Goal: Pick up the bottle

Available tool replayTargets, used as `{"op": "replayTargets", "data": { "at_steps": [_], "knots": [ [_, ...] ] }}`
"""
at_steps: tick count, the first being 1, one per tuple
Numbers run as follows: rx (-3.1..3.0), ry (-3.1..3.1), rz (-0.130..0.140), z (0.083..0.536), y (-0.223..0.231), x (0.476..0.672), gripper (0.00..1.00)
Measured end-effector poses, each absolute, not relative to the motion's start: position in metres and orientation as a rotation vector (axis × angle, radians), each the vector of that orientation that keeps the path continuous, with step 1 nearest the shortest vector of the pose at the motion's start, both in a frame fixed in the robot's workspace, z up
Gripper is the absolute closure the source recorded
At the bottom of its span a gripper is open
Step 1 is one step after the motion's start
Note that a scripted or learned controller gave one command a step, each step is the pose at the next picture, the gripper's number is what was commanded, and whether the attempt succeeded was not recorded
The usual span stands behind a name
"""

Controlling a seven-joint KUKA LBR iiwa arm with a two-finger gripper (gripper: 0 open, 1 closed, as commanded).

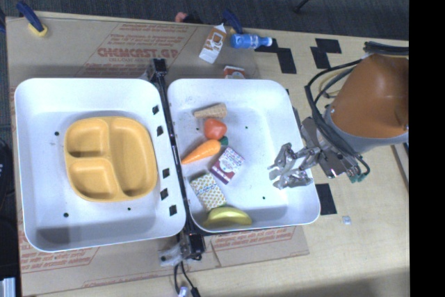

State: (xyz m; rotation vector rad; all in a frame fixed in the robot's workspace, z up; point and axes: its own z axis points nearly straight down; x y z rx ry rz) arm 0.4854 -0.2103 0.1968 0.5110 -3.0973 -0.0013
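A small blue bottle (247, 41) lies on its side on the bench behind the right bin (278, 90), outside it. My gripper (284, 168) hovers low over the right side of the right bin, far in front of the bottle. Its fingers (282, 156) point left and stand open with nothing between them. The grey arm with its orange band (372, 97) reaches in from the right.
The right bin holds a wafer (210, 110), a red fruit (215, 128), a carrot (201, 151), a small carton (227, 165), a cracker (207, 190) and a yellow fruit (227, 216). A yellow divided plate (110, 157) sits in the left bin. A small carton (212, 44) lies beside the bottle.
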Motion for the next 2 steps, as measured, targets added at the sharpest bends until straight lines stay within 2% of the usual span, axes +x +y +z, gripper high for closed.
{"op": "replayTargets", "data": {
  "at_steps": [2],
  "knots": [
    [0.822, -3.033, 0.001, 0.1879, -0.2103, 0.4894, 1.0]
  ]
}}
